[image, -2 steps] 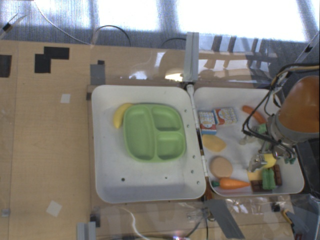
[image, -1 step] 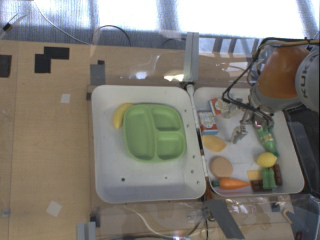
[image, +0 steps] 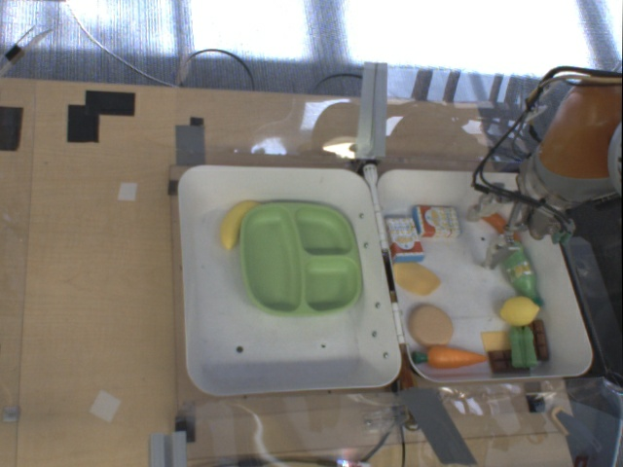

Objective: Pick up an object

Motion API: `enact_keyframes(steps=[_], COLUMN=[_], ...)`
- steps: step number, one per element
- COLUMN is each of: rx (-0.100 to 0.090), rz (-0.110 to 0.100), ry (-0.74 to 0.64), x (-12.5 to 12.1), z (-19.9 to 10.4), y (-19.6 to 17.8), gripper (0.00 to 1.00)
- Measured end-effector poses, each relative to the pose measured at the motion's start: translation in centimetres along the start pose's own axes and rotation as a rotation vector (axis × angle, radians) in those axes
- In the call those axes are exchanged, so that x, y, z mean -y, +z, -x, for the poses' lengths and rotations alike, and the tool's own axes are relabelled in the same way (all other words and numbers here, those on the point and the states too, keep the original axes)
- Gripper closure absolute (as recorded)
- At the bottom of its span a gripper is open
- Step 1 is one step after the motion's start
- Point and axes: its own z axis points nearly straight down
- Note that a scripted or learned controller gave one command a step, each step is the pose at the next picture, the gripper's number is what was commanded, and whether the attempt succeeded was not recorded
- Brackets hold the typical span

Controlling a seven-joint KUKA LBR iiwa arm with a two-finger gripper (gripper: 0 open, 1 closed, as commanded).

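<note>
The right bin holds several toy foods. My gripper hangs low over that bin's right side, right at the upper end of a green bottle lying on the floor. A small orange piece shows just behind the gripper. Nothing is visibly held. A yellow lemon lies just below the bottle. The grey arm with its orange band comes in from the upper right.
Also in the right bin: two small cartons, a pale yellow wedge, a brown oval, a carrot, and brown and green blocks. The left bin holds a green divided tray and a banana.
</note>
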Motion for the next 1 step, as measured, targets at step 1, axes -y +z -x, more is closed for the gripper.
enact_keyframes(steps=[1], rx=[0.014], rz=[0.000], ry=[-0.006], x=[-0.38], z=[0.50], y=[-1.49], gripper=[1.00])
